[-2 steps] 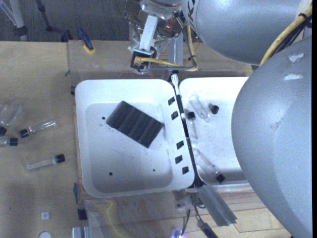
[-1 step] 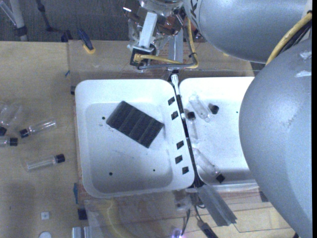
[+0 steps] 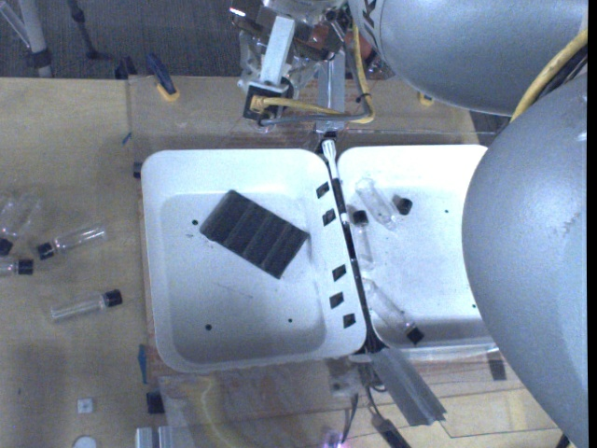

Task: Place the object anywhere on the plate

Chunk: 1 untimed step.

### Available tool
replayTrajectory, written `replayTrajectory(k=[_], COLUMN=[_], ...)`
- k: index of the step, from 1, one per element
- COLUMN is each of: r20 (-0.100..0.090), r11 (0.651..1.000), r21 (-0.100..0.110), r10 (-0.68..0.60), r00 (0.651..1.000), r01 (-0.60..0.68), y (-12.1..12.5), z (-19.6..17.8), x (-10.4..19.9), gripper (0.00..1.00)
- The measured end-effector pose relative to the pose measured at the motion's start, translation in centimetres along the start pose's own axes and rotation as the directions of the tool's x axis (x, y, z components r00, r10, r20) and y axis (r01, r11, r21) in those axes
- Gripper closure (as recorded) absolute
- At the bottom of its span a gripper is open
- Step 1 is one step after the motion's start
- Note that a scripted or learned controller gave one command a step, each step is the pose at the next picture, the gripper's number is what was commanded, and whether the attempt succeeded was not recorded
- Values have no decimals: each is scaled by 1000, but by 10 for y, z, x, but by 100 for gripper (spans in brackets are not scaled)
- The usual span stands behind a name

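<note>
Pincer [image 3: 291, 90]: hung over the far rim of the bins, just beyond the seam where the two meet; whether it stood wide or narrow could not be told from this view, and nothing could be made out in its grasp
Arm [image 3: 466, 26]: grey and bulky, came in from the right and covered the right part of the right bin
Yellow cable [image 3: 317, 110]: looped under the wrist, close above the far rim
Right bin [image 3: 438, 171]: white and shallow, touching the left bin along the middle seam
Clear vial [image 3: 381, 202]: the task's thing, lay in the right bin near its far left corner, black cap towards the right, well apart from the plate
Second clear vial [image 3: 392, 314]: lay in the same bin near its front left corner, blurred
Left bin [image 3: 159, 250]: white, held the plate alone
Plate [image 3: 254, 233]: black, ribbed, rectangular, lay flat and askew on the left bin's floor, nothing resting on it
Bench [image 3: 65, 138]: pale wood
Loose vials [image 3: 84, 303]: several lay scattered on the bench left of the bins
</note>
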State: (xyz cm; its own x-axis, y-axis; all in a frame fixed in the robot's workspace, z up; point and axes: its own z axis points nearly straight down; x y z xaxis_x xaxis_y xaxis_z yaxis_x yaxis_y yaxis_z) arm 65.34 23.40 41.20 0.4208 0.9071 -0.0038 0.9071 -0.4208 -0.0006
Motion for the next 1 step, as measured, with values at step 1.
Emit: replayTrajectory(k=[1], r20=[1], r11=[1000], r21=[0], r10=[-5], r00=[1000], r01=[5], y=[-3], z=[-9], x=[3], gripper=[100])
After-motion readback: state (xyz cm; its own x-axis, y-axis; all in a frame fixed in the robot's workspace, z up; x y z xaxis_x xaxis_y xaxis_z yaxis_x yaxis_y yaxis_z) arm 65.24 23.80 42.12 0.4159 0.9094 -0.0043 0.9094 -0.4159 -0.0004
